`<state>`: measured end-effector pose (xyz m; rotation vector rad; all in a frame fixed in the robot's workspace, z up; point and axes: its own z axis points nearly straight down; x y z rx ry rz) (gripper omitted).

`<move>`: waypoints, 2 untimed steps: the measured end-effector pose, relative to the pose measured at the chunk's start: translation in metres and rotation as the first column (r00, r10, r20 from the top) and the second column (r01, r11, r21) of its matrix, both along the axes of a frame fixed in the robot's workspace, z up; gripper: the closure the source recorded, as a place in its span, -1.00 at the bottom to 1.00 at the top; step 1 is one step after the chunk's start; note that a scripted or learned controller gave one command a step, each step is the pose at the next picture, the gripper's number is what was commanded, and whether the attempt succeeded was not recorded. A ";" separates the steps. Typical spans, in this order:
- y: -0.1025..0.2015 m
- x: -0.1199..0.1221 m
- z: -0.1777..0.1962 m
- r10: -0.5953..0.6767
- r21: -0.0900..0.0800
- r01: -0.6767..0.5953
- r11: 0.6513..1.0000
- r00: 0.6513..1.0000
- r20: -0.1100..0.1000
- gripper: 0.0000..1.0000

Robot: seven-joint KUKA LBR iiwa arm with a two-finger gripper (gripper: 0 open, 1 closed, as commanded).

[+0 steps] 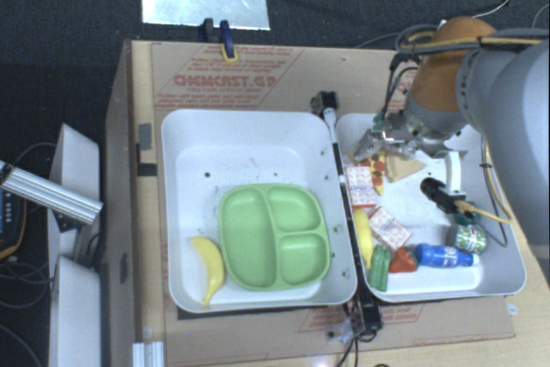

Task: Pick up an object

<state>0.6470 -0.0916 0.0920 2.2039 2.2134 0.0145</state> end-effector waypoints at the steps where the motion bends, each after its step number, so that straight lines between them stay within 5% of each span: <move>1: 0.002 -0.013 0.000 -0.001 -0.001 0.001 1.000 1.000 0.004 -1.00; 2: -0.016 0.026 -0.001 0.001 0.008 -0.001 1.000 1.000 -0.008 -1.00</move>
